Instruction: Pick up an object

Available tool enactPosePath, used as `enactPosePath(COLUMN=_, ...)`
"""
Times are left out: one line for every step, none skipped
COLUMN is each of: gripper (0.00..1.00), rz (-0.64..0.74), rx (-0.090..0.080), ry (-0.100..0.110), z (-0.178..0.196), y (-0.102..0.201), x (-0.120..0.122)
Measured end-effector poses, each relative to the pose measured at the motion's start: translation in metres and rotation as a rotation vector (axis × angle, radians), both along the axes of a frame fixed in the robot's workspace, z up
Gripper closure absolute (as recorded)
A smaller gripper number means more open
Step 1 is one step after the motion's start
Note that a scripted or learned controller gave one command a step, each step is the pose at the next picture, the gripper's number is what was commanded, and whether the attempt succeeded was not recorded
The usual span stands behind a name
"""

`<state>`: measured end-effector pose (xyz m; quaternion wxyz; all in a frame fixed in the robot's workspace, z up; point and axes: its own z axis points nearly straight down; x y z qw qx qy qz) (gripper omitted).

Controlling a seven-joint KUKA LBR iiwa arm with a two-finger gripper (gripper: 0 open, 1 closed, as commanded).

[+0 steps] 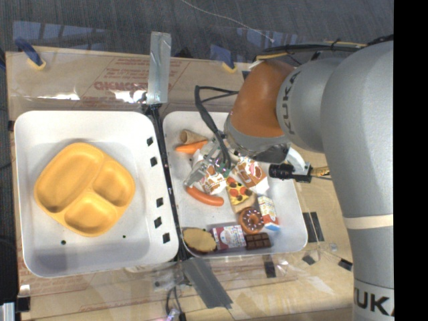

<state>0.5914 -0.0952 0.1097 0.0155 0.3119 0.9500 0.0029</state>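
The right bin [296, 227] holds several toy foods. My gripper [202, 168] is low over its middle left, among the pile, just above a red sausage [204, 196] and below an orange carrot [189, 148] and a tan cone [190, 136]. A small printed carton [215, 181] lies right beside the gripper. A pizza slice [239, 194], a chocolate donut [252, 219], a round cookie [196, 240], a red bottle [229, 235] and a chocolate bar [259, 241] lie toward the near side. The arm's wrist hides the bin's far right part.
The left bin [40, 129] holds a yellow divided plate [85, 188]. A black divider strip [162, 186] runs between the bins. Black cables [207, 105] loop from the wrist over the right bin's far edge. The grey arm [354, 146] covers the bench at right.
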Motion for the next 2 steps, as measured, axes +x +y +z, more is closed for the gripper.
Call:
enactPosePath(gripper=0.00, rz=-0.081, rx=0.001, ry=-0.016, z=0.000, y=-0.002, x=-0.025)
enactPosePath(gripper=0.00, rz=-0.127, rx=0.000, ry=-0.020, z=-0.001, y=-0.002, x=-0.055)
